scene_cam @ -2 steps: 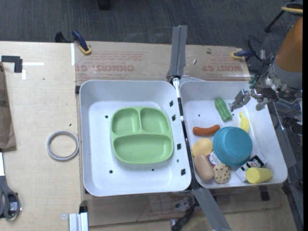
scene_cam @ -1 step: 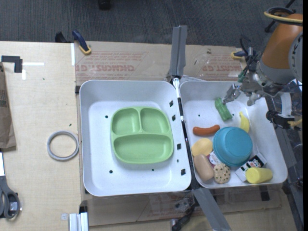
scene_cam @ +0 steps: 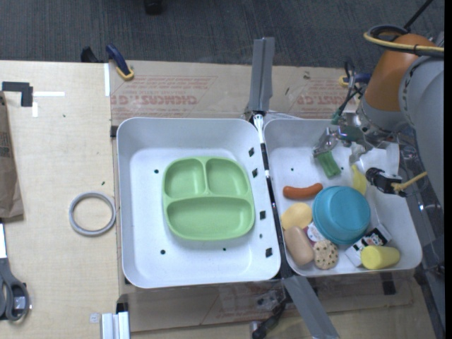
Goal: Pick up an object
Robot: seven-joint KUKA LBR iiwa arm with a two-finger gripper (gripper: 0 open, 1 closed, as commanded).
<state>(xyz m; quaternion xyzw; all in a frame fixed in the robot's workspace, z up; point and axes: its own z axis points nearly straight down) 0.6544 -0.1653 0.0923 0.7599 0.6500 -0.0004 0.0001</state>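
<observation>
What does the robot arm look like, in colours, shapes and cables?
The arm is a thick, rounded grey body with an orange band above the wrist. A yellow-and-black cable loops over the orange part. The gripper at its end is small, metallic and silver-grey, with thin wires around it.

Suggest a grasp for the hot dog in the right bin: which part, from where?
Grip the hot dog at its middle, coming straight down, fingers across its narrow width. It lies flat, long axis running left-right, with bare bin floor behind it; the blue bowl and a yellow piece crowd its near side.
</observation>
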